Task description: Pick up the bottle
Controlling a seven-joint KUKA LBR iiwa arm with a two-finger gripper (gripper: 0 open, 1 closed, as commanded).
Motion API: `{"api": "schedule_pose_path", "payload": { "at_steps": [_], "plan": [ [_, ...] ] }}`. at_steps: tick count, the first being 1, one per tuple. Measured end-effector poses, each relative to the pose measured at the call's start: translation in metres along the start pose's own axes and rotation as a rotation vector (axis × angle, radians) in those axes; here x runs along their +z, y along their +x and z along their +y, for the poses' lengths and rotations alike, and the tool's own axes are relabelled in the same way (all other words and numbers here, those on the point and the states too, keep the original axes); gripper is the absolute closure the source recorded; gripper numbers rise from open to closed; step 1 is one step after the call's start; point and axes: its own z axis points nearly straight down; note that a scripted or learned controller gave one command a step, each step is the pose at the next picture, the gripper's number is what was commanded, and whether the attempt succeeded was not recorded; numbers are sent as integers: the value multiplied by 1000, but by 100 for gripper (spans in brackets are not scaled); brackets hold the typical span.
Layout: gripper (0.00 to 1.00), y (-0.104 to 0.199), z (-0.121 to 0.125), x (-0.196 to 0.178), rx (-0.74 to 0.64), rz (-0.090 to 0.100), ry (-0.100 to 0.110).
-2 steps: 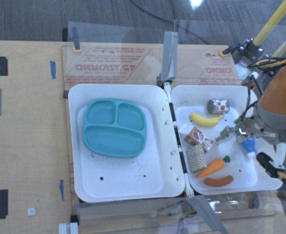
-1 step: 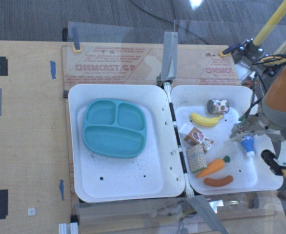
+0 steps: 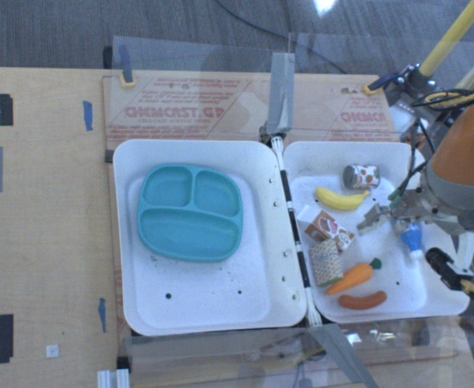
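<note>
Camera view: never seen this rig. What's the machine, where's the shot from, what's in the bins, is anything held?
One fixed camera looks down at a slant on a bench with two white bins side by side. The machine is a grey arm with an orange band, reaching in from the right; its gripper hangs over the right bin. The left bin holds a teal divided plate. The right bin holds a banana, a small can, two small boxes, a carrot, a sausage and a blue-and-white bottle, the thing to pick up. The bottle lies just beside the gripper, to its lower right. I can't tell how the jaws stand, and nothing visibly sits between them.
</note>
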Motion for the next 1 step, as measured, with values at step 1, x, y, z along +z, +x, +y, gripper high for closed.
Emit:
{"api": "schedule_pose_path", "payload": {
  "at_steps": [1],
  "plan": [
    [0, -9, -11, 11, -135, 5, -3]
  ]
}}
